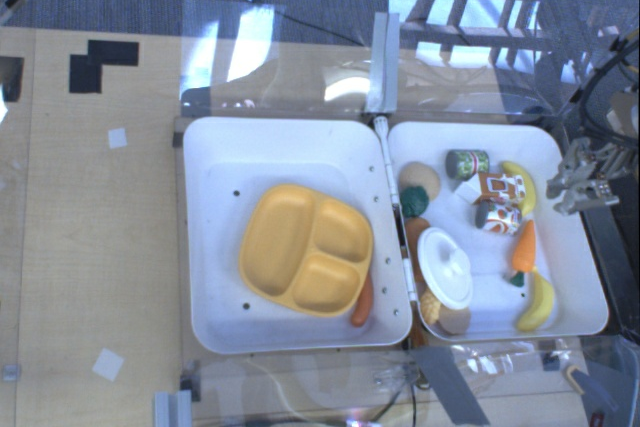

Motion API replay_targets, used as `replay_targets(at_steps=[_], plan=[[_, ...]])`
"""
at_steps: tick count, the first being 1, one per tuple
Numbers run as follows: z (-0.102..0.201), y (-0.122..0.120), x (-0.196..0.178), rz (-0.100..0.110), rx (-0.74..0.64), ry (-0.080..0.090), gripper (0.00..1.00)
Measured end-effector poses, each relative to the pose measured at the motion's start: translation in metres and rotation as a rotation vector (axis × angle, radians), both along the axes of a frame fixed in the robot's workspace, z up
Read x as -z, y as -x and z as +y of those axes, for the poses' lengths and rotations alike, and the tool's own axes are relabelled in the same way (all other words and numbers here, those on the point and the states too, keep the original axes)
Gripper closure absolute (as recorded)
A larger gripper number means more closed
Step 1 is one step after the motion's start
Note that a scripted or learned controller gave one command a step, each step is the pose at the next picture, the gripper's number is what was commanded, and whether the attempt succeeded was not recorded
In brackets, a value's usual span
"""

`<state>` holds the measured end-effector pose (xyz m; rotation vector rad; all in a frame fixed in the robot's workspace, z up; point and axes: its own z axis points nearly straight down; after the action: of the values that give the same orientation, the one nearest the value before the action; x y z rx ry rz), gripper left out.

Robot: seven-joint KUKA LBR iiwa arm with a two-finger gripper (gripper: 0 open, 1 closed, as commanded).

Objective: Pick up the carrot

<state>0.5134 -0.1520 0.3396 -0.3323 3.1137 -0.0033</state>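
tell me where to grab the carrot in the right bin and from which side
Grip the carrot across its thick orange middle, coming straight down from above. It lies flat, roughly lengthwise, green end toward the lower banana. Close the pincer across its narrow width, left to right, avoiding the white lid.

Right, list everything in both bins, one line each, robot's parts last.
Left bin: one, white, view's left.
Divided plate: one, yellow, middle of left bin.
Sausage-like item: one, orange-red, beside the plate's lower right corner.
Right bin: one, white, view's right.
Carrot: one, orange, right bin, right of centre.
Bananas: two, yellow, right side.
Can: one, green, top.
Round lid: one, white, lower left.
Gripper: one, grey, at the right bin's right edge, holding nothing visible.
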Motion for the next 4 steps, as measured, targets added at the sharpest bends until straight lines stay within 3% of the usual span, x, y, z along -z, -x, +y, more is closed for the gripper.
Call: replay_targets(at_steps=[1,2,3,4], plan=[[0.022,-0.044,-0.014,-0.003,-0.078,0.001,1.0],[-0.011,-0.096,-0.029,-0.002,-0.083,0.001,1.0],[0.009,-0.065,-0.006,0.0,-0.22,0.002,1.0],[0.02,0.005,-0.02,-0.002,-0.242,0.004,1.0]])
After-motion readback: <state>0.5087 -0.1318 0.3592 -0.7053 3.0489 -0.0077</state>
